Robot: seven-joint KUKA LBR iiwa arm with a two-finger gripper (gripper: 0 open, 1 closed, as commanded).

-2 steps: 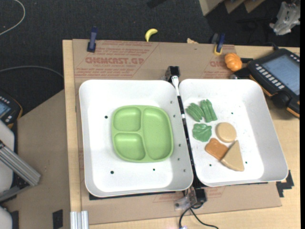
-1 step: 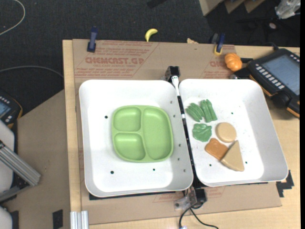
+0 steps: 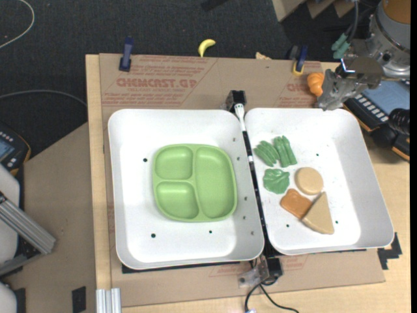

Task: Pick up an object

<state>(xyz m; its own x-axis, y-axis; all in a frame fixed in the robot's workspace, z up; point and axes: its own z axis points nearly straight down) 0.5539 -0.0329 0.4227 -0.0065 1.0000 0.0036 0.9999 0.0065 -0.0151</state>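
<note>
While the pincer [image 3: 331, 96], whose state cannot be told, is poised above the right bin's [image 3: 345, 126] far rim, the toy food pieces [image 3: 296, 181] are seen clustered well below and left of it, in that bin's near-left half.

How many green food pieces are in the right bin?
2: a green bean bunch near the bin's inner edge, and a leafy green piece just below it, beside the round tan piece.

Red print reading "CHEMCAST G P" runs across the brown cardboard sheet [image 3: 169, 77] in the upper middle of the frame. Smaller red lines beside it are too blurred to read.
</note>
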